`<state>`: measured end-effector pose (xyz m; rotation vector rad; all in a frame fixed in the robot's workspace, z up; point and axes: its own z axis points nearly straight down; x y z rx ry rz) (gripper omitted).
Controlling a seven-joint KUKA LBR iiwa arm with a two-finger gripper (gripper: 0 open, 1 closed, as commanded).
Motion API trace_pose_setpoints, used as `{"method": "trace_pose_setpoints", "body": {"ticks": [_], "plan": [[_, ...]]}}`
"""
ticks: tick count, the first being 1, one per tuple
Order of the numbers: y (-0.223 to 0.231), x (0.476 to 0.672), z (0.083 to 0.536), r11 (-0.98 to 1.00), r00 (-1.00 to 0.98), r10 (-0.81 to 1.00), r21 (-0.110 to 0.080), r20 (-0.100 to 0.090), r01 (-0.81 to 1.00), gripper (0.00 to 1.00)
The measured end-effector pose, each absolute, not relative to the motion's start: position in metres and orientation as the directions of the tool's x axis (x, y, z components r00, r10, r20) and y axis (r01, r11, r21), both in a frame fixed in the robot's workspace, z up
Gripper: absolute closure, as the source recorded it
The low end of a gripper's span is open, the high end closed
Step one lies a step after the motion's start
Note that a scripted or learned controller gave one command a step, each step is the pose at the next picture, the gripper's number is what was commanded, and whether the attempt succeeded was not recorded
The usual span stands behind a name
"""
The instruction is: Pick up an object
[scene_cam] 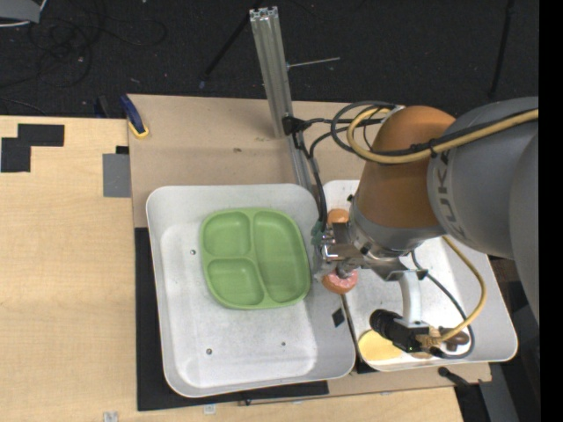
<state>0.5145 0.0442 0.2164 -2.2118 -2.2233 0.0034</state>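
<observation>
My gripper (334, 255) hangs over the left edge of the right bin (493, 345), close to the wall shared with the left bin. A small pink and orange object (339, 280) sits directly under the gripper, touching or nearly touching it; whether it is gripped cannot be made out. A small orange piece (337, 215) shows just above the gripper. The bulky wrist with its orange band hides much of the right bin.
A green divided plate (256, 258) lies in the left bin (229, 359). A flat yellow object (376, 349) and a small brown item (453, 344) lie at the near edge of the right bin. A metal post (273, 69) rises behind the bins.
</observation>
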Motion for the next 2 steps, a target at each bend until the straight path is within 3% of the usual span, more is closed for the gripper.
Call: {"method": "trace_pose_setpoints", "body": {"ticks": [1, 2], "plan": [[0.1014, 0.5153, 0.2165, 0.006, -0.006, 1.0, -0.004, 0.002, 1.0, 1.0], [0.0986, 0.5156, 0.2166, 0.002, -0.002, 1.0, -0.004, 0.0, 1.0, 0.0]]}}
